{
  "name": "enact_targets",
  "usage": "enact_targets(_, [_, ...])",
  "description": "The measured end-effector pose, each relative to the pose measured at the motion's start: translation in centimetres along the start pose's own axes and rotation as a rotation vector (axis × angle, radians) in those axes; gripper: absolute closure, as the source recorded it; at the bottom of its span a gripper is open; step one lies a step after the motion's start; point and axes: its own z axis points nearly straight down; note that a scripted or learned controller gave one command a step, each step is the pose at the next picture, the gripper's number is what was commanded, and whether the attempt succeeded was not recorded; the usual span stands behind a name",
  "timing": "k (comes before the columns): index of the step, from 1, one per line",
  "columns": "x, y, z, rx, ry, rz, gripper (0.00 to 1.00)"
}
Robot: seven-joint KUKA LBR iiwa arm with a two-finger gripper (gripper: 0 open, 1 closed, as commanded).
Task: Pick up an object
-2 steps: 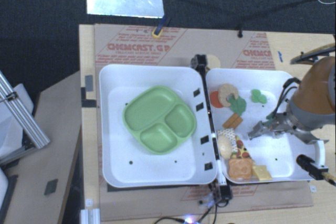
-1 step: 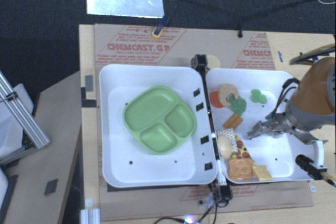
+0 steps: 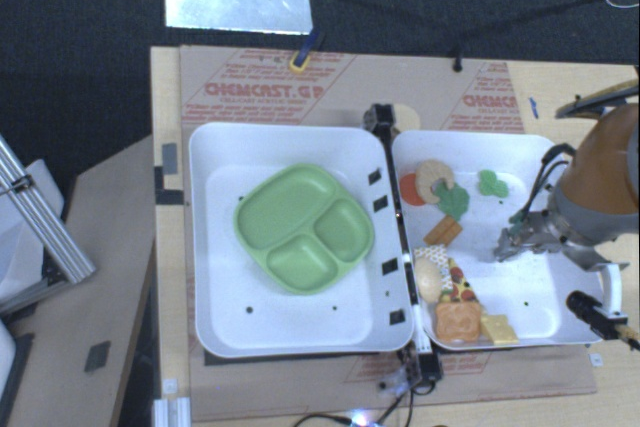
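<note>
- One gripper (image 3: pixel 512 243) is what we see, low over the right bin's (image 3: pixel 540 160) floor near its right side; its metal tips are small and blurred, so we cannot tell how it is set, and we see nothing in it.
- Two white bins sit side by side on the bench, meeting at a black hinged seam down the middle.
- One green tray (image 3: pixel 303 228) with three compartments lies tilted in the left bin (image 3: pixel 215 315), and it is the single item there.
- We count roughly nine small toy foods in the right bin, all left of the gripper and apart from it.
- Upper group: one red piece (image 3: pixel 409 189), one tan round piece (image 3: pixel 433 177) touching it, one dark green leafy piece (image 3: pixel 455 202) just below, and one lighter green piece (image 3: pixel 491 183) off to the right, nearest the gripper from above.
- One brown bar (image 3: pixel 443 232) lies tilted between the upper and lower groups, near the gripper's left.
- Lower group, along the seam: one pale egg-like piece (image 3: pixel 429 282), one spotted slice (image 3: pixel 461 290) beside it, one orange square piece (image 3: pixel 457 322), and one yellow block (image 3: pixel 498 330) touching that square's right edge.
- Bare white floor lies under and just around the gripper.
- One arm (image 3: pixel 605 180) reaches in from the right, its orange band above the grey wrist.
</note>
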Motion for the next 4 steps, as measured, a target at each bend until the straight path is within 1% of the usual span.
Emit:
enact_targets(1, [0.1,0.8,-4.5,-0.002,-0.001,-0.003,1.0])
enact_targets(3, [-0.4,1.2,-13.2,-0.003,-0.002,-0.004,1.0])
enact_targets(4, [4.3,4.1,-12.3,-0.001,-0.001,-0.006,1.0])
